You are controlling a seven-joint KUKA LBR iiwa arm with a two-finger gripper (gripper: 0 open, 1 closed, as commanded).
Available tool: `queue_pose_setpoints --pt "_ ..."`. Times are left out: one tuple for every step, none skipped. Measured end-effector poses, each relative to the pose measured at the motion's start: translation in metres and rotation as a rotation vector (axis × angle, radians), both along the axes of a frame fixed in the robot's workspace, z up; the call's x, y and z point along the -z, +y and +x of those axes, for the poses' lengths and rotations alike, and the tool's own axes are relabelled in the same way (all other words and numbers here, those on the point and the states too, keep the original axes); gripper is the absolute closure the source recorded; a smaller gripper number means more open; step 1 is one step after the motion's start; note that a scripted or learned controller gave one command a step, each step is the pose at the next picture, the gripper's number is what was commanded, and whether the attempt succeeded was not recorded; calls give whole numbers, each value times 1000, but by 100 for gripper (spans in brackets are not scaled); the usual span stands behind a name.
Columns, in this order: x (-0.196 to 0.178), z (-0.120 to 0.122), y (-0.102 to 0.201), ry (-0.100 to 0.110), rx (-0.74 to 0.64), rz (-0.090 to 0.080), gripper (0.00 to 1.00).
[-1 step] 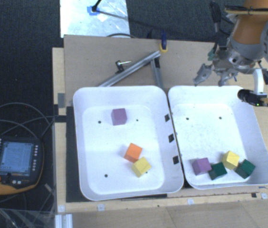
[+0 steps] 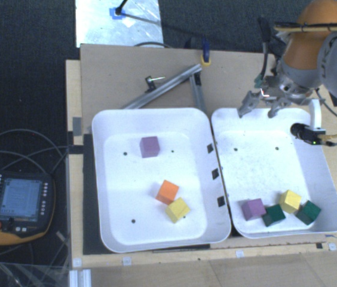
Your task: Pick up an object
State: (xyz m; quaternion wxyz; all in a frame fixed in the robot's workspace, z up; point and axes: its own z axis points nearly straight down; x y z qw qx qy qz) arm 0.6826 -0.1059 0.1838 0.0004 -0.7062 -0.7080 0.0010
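My gripper (image 2: 258,108) hangs open over the far edge of the right bin (image 2: 276,154), its two fingers spread with nothing between them. Far from it, along that bin's near side, lie a purple cube (image 2: 253,208), a dark green cube (image 2: 273,214), a yellow cube (image 2: 290,200) and another green cube (image 2: 309,211). In the left bin (image 2: 112,178) sit a purple cube (image 2: 149,146), an orange cube (image 2: 167,191) and a yellow cube (image 2: 178,210) touching the orange one.
A metal bar (image 2: 162,85) lies on the brown board behind the left bin. A teach pendant (image 2: 16,205) with cables rests to the left of the bench. A shiny sheet (image 2: 118,14) lies on the floor at the back.
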Motion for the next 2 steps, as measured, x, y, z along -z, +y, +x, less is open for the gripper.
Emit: queue_pose_setpoints --pt "42 2 0 0 -1 0 0" --pt "27 4 0 -9 -3 -1 100"
